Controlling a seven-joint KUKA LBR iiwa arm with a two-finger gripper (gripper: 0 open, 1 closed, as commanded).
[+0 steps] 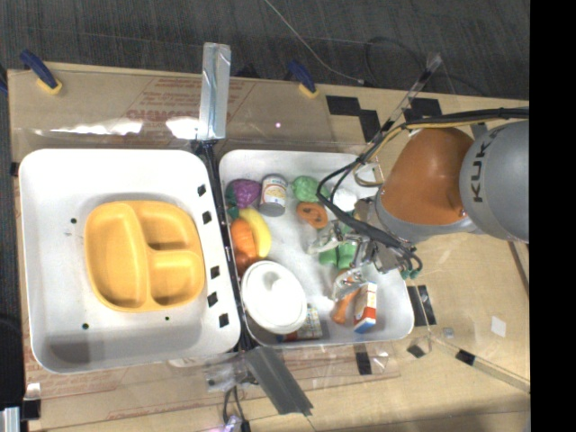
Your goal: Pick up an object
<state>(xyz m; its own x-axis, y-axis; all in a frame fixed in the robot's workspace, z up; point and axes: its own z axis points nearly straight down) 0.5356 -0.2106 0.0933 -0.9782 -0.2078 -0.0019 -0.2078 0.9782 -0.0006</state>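
Note:
My gripper (346, 246) reaches down from the right into the right bin (297, 162), over a green object (344, 256) near the bin's right side. The right bin holds several small items: purple grapes (243, 193), a small can (274, 194), a green item (306, 188), an orange piece (312, 213), a yellow banana (258, 229), an orange fruit (241, 238), a white bowl (272, 295) and a small carton (364, 306). The wrist and cables hide the fingertips.
The left bin (45, 241) holds a yellow divided tray (144, 252). A metal post (214, 93) stands behind the divider between the bins. Blue clamps (40, 70) sit at the back edge of the bench. Cables run above the arm.

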